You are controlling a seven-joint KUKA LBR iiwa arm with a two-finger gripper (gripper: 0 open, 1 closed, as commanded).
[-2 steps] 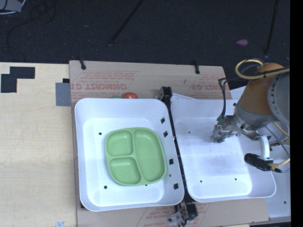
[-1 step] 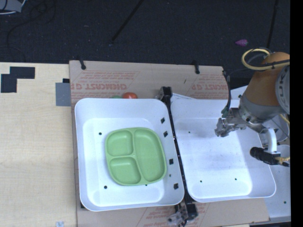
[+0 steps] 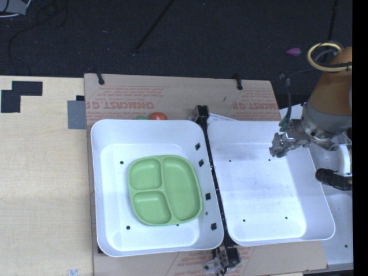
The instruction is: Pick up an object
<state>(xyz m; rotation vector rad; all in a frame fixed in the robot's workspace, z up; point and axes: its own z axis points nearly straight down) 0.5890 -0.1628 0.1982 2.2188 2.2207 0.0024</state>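
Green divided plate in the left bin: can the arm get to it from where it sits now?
Probably yes. The green divided plate lies flat and alone in the left bin, nothing over it. The end effector hangs above the right bin, so it must cross the divider. Gripping its low rim may prove harder.

The setting is a robotics lab. Two white bins (image 3: 109, 154) sit on a cardboard sheet (image 3: 172, 99) on the tabletop (image 3: 40, 171). Loose cables (image 3: 23, 4) cross the dark floor (image 3: 201, 27).

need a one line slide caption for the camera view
Gripper poised over the right bin, far from the green divided plate lying in the left bin.
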